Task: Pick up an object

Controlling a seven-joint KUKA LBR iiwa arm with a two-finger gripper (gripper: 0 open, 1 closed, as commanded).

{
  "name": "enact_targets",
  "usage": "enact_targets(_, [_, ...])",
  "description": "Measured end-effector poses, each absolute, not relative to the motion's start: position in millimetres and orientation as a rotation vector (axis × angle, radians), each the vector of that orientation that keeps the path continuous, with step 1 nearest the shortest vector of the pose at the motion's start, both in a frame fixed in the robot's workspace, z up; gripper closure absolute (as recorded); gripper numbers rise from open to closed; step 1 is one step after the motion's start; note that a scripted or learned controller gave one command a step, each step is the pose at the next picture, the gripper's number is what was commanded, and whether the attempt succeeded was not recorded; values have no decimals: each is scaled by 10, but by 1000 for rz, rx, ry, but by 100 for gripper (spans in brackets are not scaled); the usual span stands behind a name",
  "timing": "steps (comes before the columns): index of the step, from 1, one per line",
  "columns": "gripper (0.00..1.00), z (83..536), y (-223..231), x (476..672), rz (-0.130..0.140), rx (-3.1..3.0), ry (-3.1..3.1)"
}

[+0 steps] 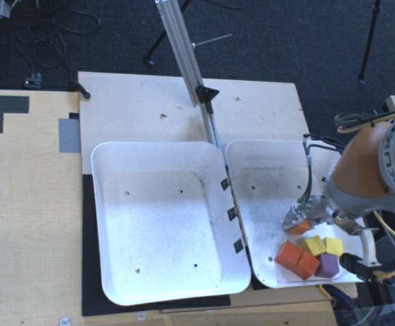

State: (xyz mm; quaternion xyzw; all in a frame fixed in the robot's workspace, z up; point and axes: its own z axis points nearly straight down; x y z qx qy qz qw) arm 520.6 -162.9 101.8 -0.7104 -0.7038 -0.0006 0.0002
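At the right of the frame, the gripper (pixel 299 221) hung low inside the right bin (pixel 265 175), just above a cluster of blocks in the bin's lower right corner. How it was set could not be told. An orange-red block (pixel 296 258) lay lowest left, 2 yellow blocks (pixel 315 244) beside it, and a purple block (pixel 328 265) touching them. The left bin (pixel 115 161) sat alongside.

The objects are small blocks clustered in the near right corner of the right bin (pixel 265 182). An orange block (pixel 296 259) lies leftmost. A purple block (pixel 328 265) sits just right of it. Two yellow blocks (pixel 315 244) (pixel 333 245) lie behind them, side by side.
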Motion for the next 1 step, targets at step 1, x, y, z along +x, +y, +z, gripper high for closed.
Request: enact_targets(1, [100,1940,-552,5809,-10,-2213,-2233])
